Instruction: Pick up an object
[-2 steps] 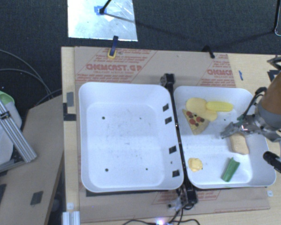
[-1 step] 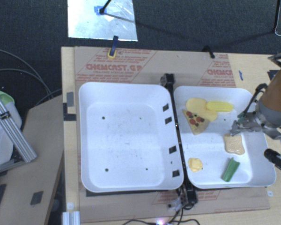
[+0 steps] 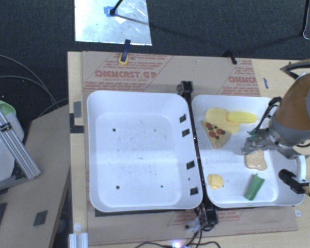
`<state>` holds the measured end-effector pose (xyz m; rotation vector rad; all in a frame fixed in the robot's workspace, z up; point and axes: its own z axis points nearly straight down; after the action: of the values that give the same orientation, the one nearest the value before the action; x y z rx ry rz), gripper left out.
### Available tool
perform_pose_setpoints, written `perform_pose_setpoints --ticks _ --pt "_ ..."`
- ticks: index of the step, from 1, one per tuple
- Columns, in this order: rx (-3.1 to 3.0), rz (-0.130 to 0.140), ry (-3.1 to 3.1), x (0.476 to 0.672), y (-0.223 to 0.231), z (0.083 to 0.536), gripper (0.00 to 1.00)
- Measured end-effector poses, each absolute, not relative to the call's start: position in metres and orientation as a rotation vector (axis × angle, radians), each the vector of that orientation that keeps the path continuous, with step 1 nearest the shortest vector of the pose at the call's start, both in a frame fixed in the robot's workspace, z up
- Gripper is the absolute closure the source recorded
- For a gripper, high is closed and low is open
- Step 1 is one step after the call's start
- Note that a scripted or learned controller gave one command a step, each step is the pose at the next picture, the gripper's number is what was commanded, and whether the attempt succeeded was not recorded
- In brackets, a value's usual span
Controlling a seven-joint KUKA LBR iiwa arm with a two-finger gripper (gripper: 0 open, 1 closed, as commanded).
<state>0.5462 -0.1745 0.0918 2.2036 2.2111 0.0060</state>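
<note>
The right bin point(image 3: 232, 195) holds several toy foods: a pizza slice point(image 3: 215, 132), a yellow banana-like piece point(image 3: 241, 117), a tan bread-shaped piece point(image 3: 256, 161), a small yellow lump point(image 3: 215, 181) and a green stick point(image 3: 253, 186). My gripper point(image 3: 253, 144) reaches in from the right and hangs low just above the top edge of the tan piece. The arm's orange band point(image 3: 301, 103) sits above it. The wrist body hides the fingertips.
The left bin point(image 3: 139, 149) lies beside the right one, with black clips point(image 3: 188, 149) along the shared wall. Cardboard point(image 3: 160, 71) underlies both bins. A metal sheet point(image 3: 112, 14) lies at the back, an aluminium frame point(image 3: 10, 143) stands at the left.
</note>
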Motion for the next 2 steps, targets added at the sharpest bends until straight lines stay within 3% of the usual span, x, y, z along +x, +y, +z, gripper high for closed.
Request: perform_pose_setpoints --ticks 1,2 --pt "2.211 0.005 2.227 0.543 -0.135 0.156 1.0" --pt "2.205 0.011 2.228 0.552 -0.074 0.244 1.0"
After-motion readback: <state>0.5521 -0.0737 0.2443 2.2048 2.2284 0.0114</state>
